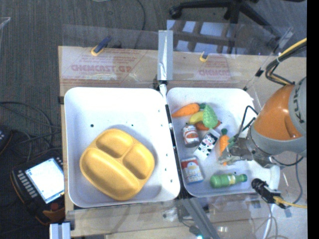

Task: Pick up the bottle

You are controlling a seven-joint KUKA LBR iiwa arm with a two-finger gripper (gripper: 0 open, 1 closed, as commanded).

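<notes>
Near the right bin's (pixel 175 94) front wall, the green bottle (pixel 228 179) lies on its side, just below our gripper (pixel 230 152). We cannot tell its grasp state. We should descend squarely over the bottle's middle, clear of the small carrot (pixel 223 144).

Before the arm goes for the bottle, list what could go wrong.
1. The green bottle lies on its side near the right bin's front wall, so it may roll or leave little room.
2. The gripper sits beside a small carrot, which could get knocked.
</notes>
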